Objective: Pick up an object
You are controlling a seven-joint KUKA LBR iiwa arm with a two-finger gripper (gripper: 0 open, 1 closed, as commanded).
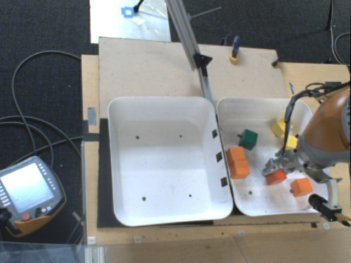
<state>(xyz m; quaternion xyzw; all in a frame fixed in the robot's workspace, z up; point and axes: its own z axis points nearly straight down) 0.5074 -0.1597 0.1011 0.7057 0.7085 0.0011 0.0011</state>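
Over the right bin (258,107), the claw (272,169) is hanging right above a red block (276,176); its opening cannot be told. Crowded by the orange block (238,162), the red block is risking a sideways nudge and a missed grab

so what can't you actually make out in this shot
- Gripper fingers: too small and blurred in the camera view to tell open or shut, or holding the red block.
- Yellow blocks: partly behind the arm's cable.
- Right bin: right side covered by the arm.
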